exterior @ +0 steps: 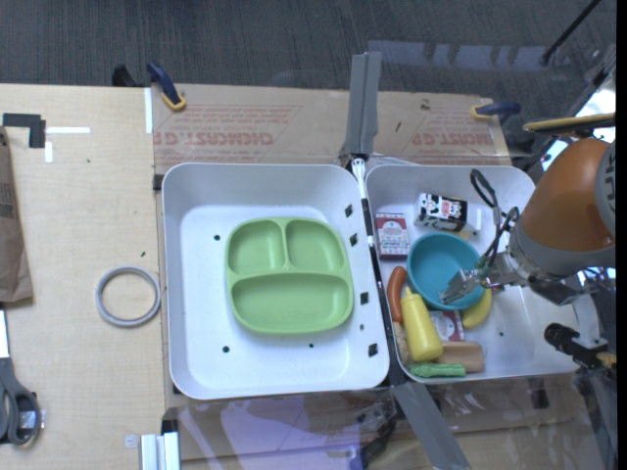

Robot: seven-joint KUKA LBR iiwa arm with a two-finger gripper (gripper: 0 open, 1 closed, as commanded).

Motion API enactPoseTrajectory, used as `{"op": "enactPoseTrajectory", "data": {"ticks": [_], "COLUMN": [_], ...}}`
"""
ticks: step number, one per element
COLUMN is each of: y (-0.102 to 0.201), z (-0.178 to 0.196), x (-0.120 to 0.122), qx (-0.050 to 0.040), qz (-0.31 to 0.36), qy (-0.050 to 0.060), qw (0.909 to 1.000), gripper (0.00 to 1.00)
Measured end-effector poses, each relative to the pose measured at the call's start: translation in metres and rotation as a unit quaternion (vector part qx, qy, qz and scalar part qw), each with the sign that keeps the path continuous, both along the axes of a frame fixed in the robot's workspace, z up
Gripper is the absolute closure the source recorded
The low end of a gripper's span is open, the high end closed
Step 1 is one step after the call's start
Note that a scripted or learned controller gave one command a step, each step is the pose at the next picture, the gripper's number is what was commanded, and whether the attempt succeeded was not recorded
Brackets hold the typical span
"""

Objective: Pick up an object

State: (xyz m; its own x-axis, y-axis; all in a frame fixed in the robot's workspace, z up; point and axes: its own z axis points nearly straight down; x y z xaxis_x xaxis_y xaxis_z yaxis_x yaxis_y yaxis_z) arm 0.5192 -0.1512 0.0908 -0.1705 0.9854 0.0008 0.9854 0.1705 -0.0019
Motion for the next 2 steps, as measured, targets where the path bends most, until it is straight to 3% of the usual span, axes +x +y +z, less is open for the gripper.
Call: {"op": "enactPoseTrajectory", "data": {"ticks": [1, 2], "y": [-0.004, 0.063], "z": [0.012, 0.1], "x": [0.003, 0.018], "qx": [-0.0029, -0.0009], "qz": [-0.004, -0.052], "qy": [-0.006, 0.0], "qw": [1.0, 0.9987], "gripper": [1.0, 1.0]}}
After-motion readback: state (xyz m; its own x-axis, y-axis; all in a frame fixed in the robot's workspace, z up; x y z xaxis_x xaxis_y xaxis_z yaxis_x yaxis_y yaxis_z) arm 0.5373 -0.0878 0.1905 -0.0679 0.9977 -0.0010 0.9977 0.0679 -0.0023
